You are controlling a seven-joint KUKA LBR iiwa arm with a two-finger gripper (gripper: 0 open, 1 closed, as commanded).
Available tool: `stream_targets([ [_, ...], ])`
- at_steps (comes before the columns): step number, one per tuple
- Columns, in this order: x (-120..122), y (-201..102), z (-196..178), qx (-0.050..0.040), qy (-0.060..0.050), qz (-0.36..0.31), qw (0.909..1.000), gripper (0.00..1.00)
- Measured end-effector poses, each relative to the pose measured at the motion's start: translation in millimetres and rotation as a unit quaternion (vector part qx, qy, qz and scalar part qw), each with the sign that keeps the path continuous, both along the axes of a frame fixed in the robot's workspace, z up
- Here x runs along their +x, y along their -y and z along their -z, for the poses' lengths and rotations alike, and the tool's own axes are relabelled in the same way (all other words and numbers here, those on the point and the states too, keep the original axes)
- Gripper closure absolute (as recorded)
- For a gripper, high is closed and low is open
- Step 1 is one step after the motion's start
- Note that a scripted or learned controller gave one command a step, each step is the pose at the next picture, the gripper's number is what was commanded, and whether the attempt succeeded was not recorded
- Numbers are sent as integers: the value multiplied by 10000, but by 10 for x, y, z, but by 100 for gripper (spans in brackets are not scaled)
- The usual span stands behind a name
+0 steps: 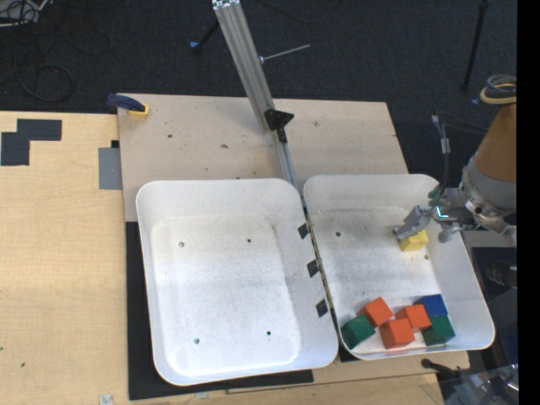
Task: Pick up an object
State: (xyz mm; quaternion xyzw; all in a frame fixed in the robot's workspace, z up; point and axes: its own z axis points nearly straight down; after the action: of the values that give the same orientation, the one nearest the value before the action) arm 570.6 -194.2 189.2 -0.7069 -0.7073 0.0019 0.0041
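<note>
1. Camera view, jaws [418, 226]: grey, low over the right bin [371, 201], reaching in from the bin's right rim on the wrist of the arm [498, 163]. The spread of the fingers was too small and blurred to read, so whether they were released or clenched could not be told.
2. Camera view, yellow block [413, 242]: lay on the bin floor directly under the jaws, touching or nearly touching them. It stood apart from the other pieces, which probably made it the easiest one to approach. No grasp could be confirmed; the block appeared to rest on the floor.
3. Camera view, cluster of blocks: two orange blocks [396, 332], two green blocks [358, 331] and a blue block [434, 305], packed together well away from the jaws at the bin's near end. Crowding there would have left little room for fingers.
4. Camera view, left bin [169, 218]: beside the right bin, far from the jaws.
5. Camera view, worktop [202, 137]: carried both bins; a slanted metal bar [249, 62] rose behind them.
</note>
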Motion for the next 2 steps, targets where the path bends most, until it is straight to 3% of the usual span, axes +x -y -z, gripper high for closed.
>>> stream_targets([
  [1,11,2,-27,-6,24,-3,10000,0],
  [2,32,-88,561,1,-2,-8,10000,0],
])
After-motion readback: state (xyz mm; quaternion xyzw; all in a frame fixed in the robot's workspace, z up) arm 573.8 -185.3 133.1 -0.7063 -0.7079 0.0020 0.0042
